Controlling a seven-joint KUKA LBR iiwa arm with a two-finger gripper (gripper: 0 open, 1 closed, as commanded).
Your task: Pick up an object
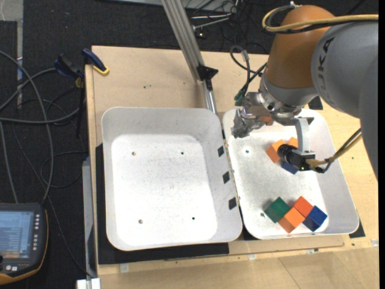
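The gripper (245, 125) is seen over the right bin's (337, 161) upper-left corner; its state cannot be told. Blocks lie apart from it: an orange block (275, 151) mid-bin, and a green block (278, 209), another orange one (296, 215) and a blue block (315, 218) clustered near the front rim. The left bin (159, 173) sits beside it on the wooden bench (156, 77).

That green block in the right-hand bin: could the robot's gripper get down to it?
Probably yes. The green block lies uncovered with open bin floor toward the gripper, though an orange block touches its far side.
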